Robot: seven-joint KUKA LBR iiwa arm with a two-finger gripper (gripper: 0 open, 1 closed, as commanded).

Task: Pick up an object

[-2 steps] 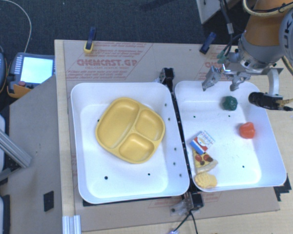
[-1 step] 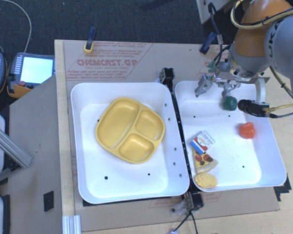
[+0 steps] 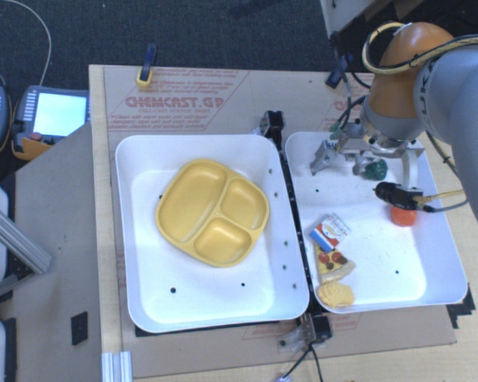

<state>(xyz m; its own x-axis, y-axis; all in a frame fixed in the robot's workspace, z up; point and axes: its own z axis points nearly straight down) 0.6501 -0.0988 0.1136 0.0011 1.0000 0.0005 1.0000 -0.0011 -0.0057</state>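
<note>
Gripper hovering over the right bin
An orange-red toy is lying just below-right of it; I cannot tell its grip state.

- Red print on the brown board at the far side of the counter reads roughly "CHEMCAST GP"; the smaller lines around it are too blurred to read

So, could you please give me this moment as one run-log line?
arm: over right bin far end | end effector: above green object, grasp unclear | orange object: loose | left bin: yellow divided plate
</note>
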